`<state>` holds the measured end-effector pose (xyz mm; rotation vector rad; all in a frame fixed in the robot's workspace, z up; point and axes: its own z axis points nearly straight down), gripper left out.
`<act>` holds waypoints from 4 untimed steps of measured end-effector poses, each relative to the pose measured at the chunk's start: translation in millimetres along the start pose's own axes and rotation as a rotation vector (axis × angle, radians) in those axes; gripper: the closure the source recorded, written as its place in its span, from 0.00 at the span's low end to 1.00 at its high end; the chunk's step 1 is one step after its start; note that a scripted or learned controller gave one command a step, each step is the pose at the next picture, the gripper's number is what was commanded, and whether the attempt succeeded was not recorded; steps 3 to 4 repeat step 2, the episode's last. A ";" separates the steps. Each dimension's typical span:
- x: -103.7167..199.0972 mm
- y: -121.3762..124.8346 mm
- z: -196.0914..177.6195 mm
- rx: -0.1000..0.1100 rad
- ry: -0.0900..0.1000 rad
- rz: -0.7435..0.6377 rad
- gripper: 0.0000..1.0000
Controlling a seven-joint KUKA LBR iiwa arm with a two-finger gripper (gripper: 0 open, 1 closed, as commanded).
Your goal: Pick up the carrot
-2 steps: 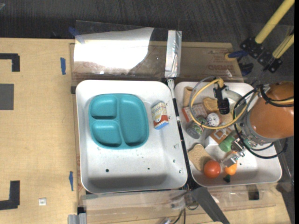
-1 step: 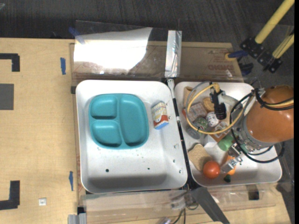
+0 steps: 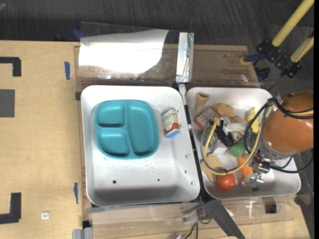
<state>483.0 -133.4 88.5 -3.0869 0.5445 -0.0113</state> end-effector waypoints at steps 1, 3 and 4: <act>0.0 -0.8 -10.7 -0.002 -0.003 0.004 1.00; 5.8 -4.2 -30.2 -0.005 -0.006 0.089 1.00; 5.8 -4.2 -30.2 -0.005 -0.006 0.089 1.00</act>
